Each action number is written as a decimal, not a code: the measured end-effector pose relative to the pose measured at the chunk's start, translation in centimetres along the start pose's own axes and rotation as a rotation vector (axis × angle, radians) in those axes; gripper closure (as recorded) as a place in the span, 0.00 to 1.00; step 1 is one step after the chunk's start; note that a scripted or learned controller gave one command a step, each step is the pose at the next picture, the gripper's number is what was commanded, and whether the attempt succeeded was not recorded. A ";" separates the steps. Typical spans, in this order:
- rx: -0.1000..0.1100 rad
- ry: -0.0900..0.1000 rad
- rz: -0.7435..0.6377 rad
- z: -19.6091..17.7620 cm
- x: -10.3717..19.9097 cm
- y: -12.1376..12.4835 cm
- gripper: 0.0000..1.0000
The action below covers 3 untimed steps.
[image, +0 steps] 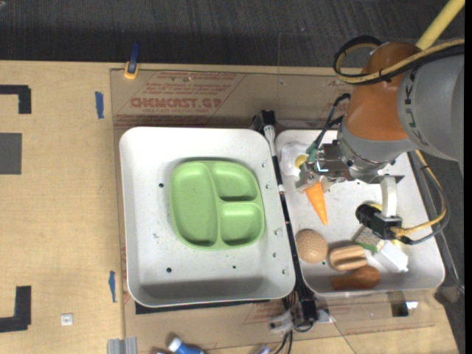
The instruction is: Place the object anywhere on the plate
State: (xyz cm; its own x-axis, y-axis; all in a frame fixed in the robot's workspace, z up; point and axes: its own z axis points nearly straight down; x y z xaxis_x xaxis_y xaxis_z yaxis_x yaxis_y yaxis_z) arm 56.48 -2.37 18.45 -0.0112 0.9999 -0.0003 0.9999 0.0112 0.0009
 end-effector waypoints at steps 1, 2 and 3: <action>-0.003 0.001 0.143 -3.1 4.7 3.0 1.00; -0.005 0.000 -0.135 -4.1 12.1 5.0 1.00; -0.005 -0.001 -0.134 -4.1 12.0 5.0 0.00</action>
